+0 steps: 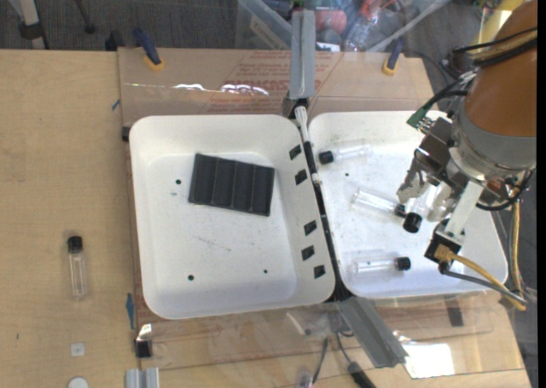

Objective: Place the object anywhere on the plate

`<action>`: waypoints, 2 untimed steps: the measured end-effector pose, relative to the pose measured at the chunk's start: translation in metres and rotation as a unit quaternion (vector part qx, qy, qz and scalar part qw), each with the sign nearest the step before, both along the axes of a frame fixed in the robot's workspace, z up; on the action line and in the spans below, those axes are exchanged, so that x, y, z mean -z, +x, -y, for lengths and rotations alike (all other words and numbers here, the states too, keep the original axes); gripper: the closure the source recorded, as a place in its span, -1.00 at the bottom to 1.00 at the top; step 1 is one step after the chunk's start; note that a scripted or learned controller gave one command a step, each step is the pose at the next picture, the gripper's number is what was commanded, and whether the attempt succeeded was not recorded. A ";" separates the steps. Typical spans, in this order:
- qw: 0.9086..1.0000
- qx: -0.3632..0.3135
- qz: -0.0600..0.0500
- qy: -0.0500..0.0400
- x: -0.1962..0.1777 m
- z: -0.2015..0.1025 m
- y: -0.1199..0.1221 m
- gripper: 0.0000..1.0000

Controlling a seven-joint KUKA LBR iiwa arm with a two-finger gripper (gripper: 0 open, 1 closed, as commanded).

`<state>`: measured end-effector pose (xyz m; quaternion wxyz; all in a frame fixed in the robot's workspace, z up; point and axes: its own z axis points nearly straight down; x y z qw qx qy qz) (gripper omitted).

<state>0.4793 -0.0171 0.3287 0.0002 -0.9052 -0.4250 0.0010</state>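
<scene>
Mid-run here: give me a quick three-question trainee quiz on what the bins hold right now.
1. True or false: the dark ribbed plate lies in the right bin.
2. Which bin is the hand over? A) left bin B) right bin
3. Fill in: the black-capped vials in the right bin, such as the lower vial, are lying ____ , not upright.

Key
1. False; it lies in the left bin.
2. B
3. flat
</scene>
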 end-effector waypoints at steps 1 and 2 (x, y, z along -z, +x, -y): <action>0.989 -0.150 0.001 0.000 -0.106 -0.054 0.001 1.00; 0.999 0.045 0.001 0.000 -0.105 -0.080 0.000 1.00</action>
